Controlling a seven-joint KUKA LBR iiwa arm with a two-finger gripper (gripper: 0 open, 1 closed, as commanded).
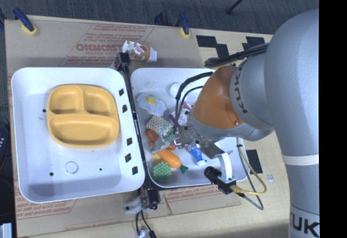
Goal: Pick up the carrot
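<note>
Two shallow white bins sit side by side on the cardboard-covered counter. The left bin holds a yellow divided tray, lying flat in its upper half, with the lower part of the bin floor bare apart from a few small holes. The right bin holds a cluster of small things near its left and lower side: the carrot, orange and lying tilted, sits low in this bin just above a green, bumpy toy vegetable, which it touches or nearly touches. Above the carrot lie a checked, pale packet and a small red-orange piece, and higher still a white item with a yellow spot. A small blue and white object lies just right of the carrot. The grey arm with its orange band reaches in from the right and hangs over the middle of the right bin, its wrist covering much of the bin floor. The gripper points down into the clutter just above the carrot, near the checked packet; whether the fingers are apart or together cannot be told, since the wrist and cables hide them. Nothing can be seen held. A small wrapped snack packet lies on the counter above the gap between the two bins.
</note>
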